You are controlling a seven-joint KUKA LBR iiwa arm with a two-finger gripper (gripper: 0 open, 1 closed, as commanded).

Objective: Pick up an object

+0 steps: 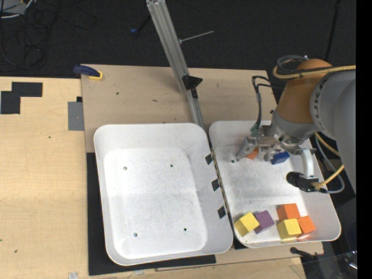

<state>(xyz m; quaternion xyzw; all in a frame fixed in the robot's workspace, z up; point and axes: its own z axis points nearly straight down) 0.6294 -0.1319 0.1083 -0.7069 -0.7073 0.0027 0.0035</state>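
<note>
My gripper hangs low over the far part of the right bin, below the grey arm with its orange band. A small orange object lies right at the gripper's tip; whether it is held cannot be told. Just to the gripper's right is a small blue object. Along the bin's near edge lie a yellow block, a purple block, an orange block, a second yellow block and a second orange block.
The left bin sits beside the right one, with black clips along their shared edge. A slanted aluminium rail rises behind the bins. Cables hang off the arm at the right bin's right side.
</note>
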